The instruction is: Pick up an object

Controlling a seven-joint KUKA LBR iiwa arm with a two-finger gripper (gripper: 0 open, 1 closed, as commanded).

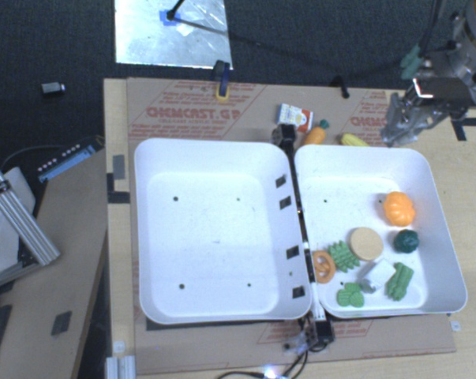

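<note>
The gripper (402, 126) hangs up at the far right, just beyond the back rim of the right bin (356, 160), and nothing is in reach of it yet. All the pickable things sit well below it, crowded into the near half of that bin: an orange ball (399, 208) by the right wall, a dark green ball (406, 241) just under it, a tan round disc (365, 243) touching a ridged green piece (342, 255), a pretzel (324, 266) close against the divider, and a white block (377, 275) wedged between more green pieces.

Here's the worry: that cluster is tight. Coming down on the disc or the block, the gripper could land on a neighbour and nudge the lot instead of closing on one thing. The two balls look likely to roll away. The pretzel lies flat and hard by the wall, little room there.

As for the fingers, from here I cannot tell how far apart they stand; I see nothing held between them.
</note>
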